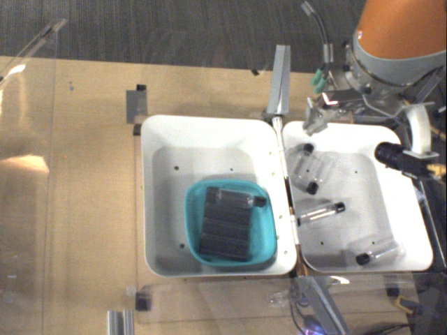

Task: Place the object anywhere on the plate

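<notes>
A teal plate lies in the left bin, toward its front right. On the plate rests a black ridged block, and a clear vial with a black cap lies across the block's far end. My gripper hangs over the far left corner of the right bin, above the vials there and apart from the plate. Nothing shows held in it.
Several clear vials with black caps lie in the right bin: two close together near the far left, one by the left wall, one at the front. A metal post stands behind the bins' shared wall.
</notes>
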